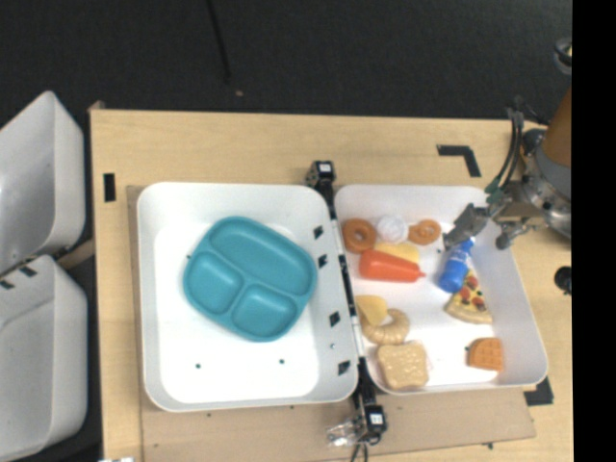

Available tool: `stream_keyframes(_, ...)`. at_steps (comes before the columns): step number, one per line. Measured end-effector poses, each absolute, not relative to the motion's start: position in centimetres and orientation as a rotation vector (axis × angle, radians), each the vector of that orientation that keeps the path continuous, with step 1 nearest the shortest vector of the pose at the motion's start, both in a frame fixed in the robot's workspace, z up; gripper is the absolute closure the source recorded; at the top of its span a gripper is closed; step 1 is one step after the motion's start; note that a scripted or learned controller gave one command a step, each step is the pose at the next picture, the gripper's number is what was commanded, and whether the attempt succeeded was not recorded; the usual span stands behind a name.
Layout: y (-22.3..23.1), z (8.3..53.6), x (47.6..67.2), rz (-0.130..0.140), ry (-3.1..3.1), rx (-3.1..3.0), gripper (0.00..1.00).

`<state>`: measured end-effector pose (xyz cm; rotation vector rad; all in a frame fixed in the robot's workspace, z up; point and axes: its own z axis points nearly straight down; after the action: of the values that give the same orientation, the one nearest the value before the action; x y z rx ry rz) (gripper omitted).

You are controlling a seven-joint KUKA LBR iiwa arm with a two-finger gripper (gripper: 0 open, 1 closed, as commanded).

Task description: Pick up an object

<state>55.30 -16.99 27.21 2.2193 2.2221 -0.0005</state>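
Blue bottle [455,266] sits below the end effector [469,225], whose grip state is unclear.

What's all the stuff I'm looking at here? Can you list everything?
Bins: 2, white, side by side on the bench.
Divided plate: 1, teal, left bin.
Doughnuts: 2, brown, right bin, far side.
Carrot: 1, orange, right bin.
Bottle: 1, blue, right bin.
Pizza slice: 1, yellow-red, beside bottle.
Toast: 1, tan, near edge.
Croissant: 1, tan, above toast.
Gripper: 1, grey, over the bottle.
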Motion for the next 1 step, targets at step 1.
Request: stream_keyframes(1,-16.99,27.23,55.31,0.0,2.222,2.219,0.0)
